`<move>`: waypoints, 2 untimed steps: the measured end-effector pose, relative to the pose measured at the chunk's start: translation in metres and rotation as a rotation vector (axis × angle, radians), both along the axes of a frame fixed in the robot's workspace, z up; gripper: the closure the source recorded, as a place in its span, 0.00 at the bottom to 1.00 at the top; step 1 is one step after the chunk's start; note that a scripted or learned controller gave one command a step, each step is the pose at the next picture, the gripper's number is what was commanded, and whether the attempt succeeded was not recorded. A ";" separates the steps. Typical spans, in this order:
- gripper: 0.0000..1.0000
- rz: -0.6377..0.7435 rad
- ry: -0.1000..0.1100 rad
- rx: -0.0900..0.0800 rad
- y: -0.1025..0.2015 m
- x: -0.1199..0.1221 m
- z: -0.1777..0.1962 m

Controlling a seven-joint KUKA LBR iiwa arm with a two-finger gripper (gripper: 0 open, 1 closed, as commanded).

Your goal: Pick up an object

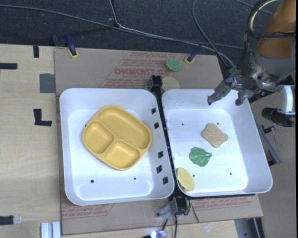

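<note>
Here the left bin (69, 148) holds a yellow divided tray (117, 137), stiff and awkward to pinch; in the right bin (258, 162) lie a yellow piece (185, 179), a floppy green leaf (200, 156) and a tan bread slice (214, 135), likely light, best pinched across its edges; the gripper (227, 97) hovers above the far rim, fingers spread wide, holding nothing

Gripper (227, 95) hangs above the far right corner of the right bin (238, 185), fingers spread, nothing between them. In that bin: a tan bread slice (214, 135), a green leaf (200, 156), a yellow piece (185, 179) (against the near left wall). Left bin (74, 182) holds a yellow divided plate (117, 137).
</note>
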State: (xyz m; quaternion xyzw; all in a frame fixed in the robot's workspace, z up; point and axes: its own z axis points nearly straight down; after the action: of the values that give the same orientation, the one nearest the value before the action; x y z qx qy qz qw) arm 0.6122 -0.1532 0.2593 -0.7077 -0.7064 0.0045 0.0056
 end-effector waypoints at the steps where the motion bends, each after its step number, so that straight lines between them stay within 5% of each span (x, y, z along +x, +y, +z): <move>1: 0.00 0.003 -0.013 -0.002 0.001 0.002 0.008; 2: 0.00 0.002 -0.010 -0.002 -0.003 -0.007 -0.041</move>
State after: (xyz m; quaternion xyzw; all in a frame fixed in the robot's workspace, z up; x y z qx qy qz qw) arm 0.6055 -0.1566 0.2179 -0.7069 -0.7073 0.0018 0.0013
